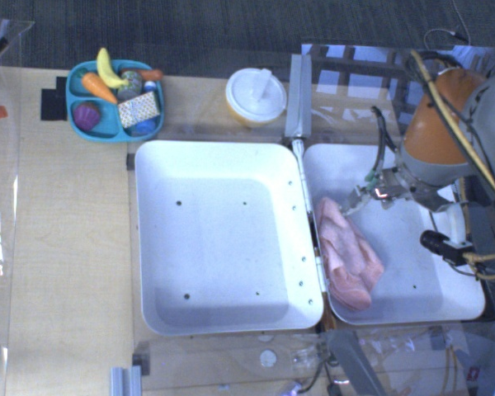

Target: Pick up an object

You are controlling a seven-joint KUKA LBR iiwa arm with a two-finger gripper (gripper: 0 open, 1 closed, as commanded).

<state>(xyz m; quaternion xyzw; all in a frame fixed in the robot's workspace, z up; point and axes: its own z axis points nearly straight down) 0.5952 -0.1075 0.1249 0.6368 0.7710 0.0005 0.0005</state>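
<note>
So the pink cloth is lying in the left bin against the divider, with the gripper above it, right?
Not quite: the camera view shows the pink cloth in the right bin, against the divider. The gripper is just above its upper end.

Fixed overhead camera, slanted down, both white bins (223, 159)
</note>
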